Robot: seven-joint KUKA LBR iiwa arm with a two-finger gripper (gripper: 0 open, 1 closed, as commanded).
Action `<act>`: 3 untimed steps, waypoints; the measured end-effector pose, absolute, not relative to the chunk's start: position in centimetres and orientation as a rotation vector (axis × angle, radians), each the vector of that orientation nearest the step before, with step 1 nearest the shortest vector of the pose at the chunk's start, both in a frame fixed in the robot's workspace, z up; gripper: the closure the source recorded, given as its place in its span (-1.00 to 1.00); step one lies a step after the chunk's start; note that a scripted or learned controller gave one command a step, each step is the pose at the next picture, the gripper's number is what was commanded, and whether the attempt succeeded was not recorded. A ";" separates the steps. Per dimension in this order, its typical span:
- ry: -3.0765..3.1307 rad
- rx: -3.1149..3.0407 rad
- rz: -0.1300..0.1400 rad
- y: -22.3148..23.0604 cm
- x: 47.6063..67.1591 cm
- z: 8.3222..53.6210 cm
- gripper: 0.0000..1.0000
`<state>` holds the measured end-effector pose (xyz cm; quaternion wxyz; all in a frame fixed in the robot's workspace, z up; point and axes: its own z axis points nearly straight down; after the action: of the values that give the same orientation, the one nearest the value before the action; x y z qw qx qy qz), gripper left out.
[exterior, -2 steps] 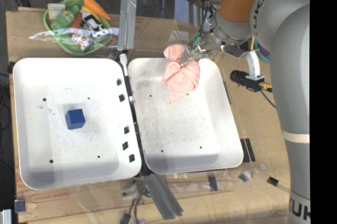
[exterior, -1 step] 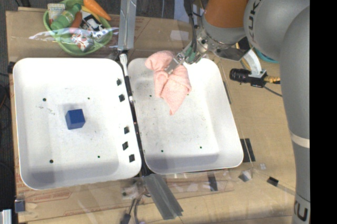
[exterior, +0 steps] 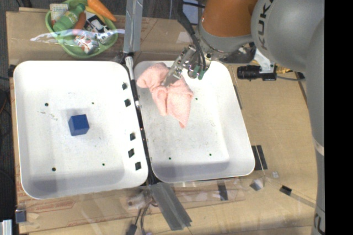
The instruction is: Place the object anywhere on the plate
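You have the gripper (exterior: 177, 75) clenched on the pink cloth (exterior: 168, 94), which hangs limp over the right bin's (exterior: 220, 140) far-left corner, so it could slip free mid-carry.

Grey arm w/ orange band entered from 3 o'clock, wrist bent down toward 8 o'clock. Gripper (exterior: 175, 75) sat just above frame centre, toward 1 o'clock, fingers (exterior: 172, 77) pointing down-left at approx 7 o'clock, closed on pink cloth (exterior: 172, 97).
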<state>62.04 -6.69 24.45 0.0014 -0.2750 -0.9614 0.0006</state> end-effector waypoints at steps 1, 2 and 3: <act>-3.130 -0.242 0.001 -1.9 58.7 23.9 1.00; -3.138 0.007 0.001 2.0 56.6 22.8 1.00; -3.138 0.013 0.001 6.4 54.3 21.9 1.00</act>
<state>54.31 6.39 21.88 0.0015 0.0042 -1.0000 0.0004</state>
